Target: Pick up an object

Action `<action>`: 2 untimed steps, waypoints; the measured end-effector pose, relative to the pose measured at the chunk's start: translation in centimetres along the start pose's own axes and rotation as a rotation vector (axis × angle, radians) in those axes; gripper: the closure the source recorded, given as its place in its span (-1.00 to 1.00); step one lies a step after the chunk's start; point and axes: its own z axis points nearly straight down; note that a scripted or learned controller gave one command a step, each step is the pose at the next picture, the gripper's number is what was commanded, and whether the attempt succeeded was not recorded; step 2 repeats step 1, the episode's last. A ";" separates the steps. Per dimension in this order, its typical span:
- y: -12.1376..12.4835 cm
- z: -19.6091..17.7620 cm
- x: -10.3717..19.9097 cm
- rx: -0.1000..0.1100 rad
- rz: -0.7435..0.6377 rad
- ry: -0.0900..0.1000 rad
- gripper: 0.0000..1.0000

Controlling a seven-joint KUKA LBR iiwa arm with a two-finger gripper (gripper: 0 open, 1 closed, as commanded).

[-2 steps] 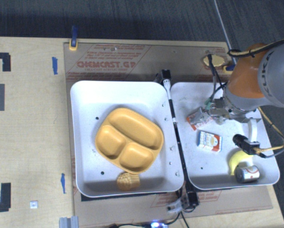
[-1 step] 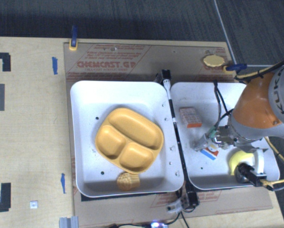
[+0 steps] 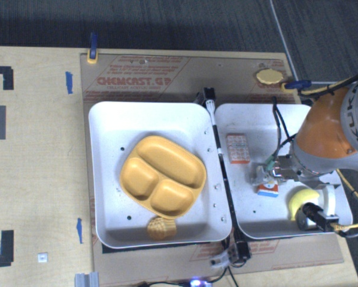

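Gripper: one gripper [image 3: 267, 173], on the grey and orange arm [image 3: 325, 130], low over the middle of the right bin [image 3: 251, 111]; whether it is open or closed cannot be told from this slant, and nothing can be seen held in it.
Bins: two, white and shallow, side by side; the left bin [image 3: 107, 136] is the fuller-looking one.
Left bin contents: two things; one yellow tray [image 3: 162, 173] with three hollows, and one tan woven ball [image 3: 161, 227] touching the tray's near edge.
Right bin contents: three things; one printed card [image 3: 237, 148] at the far left, one small packet [image 3: 267, 189] in orange, blue and white, and one yellow-green ball [image 3: 300, 200] at the near right.
Task's thing: the small packet lies just on the near side of the gripper, perhaps touching it.
Outside the bins: one tan disc [image 3: 270, 76] on the bench beyond the right bin.
Hidden: the ball's right side is covered by robot parts; the packet's far edge is under the gripper; the print on the card is too small to read.
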 end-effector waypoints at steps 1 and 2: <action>-2.1 -8.9 7.1 0.006 -0.003 0.003 1.00; -2.1 -8.9 7.1 0.006 -0.003 0.003 1.00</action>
